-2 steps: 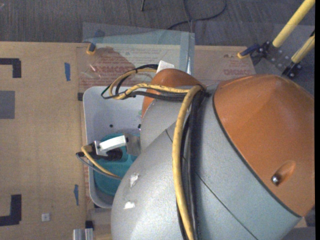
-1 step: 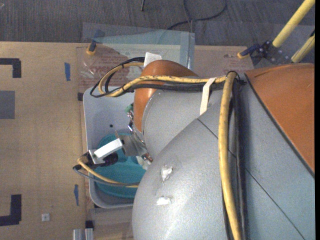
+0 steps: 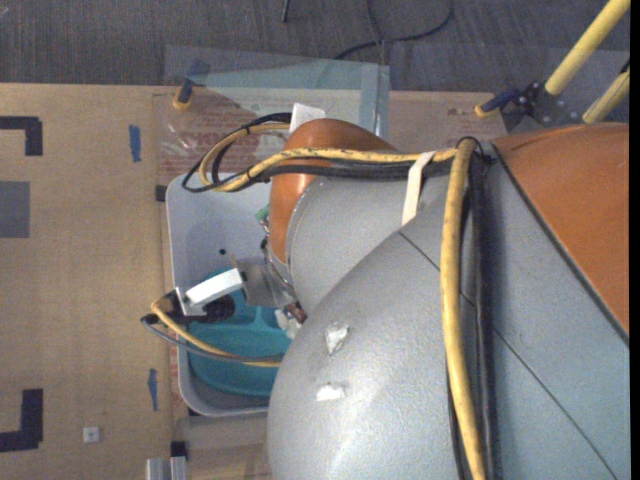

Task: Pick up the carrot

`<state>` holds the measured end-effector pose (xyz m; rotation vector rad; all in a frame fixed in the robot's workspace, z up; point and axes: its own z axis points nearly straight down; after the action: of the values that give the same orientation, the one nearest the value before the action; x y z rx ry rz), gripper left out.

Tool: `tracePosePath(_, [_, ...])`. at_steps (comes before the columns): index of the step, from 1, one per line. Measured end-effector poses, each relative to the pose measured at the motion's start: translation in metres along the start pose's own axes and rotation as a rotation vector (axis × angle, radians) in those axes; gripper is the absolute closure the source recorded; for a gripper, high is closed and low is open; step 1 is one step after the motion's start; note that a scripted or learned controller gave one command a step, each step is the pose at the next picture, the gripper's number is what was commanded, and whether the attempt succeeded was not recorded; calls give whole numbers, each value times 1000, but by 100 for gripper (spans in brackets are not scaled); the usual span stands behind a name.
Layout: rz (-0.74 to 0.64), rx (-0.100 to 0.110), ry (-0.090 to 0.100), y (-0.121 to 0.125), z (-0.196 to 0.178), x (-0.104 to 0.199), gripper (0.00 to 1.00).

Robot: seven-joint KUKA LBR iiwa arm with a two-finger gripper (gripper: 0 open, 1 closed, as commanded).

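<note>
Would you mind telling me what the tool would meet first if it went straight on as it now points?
Most likely the teal object lying in the white bin: the tool points down at it. Depth is unclear, and the arm hides much.

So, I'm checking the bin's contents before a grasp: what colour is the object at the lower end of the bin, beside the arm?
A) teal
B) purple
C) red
A: a teal object lies at the lower end of the white bin, partly covered by the grey arm.
</note>
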<state>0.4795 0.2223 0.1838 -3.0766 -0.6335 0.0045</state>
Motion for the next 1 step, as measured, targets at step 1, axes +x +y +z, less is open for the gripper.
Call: tracePosePath(1, [-451,1,-2,-4,-4,-1,100])
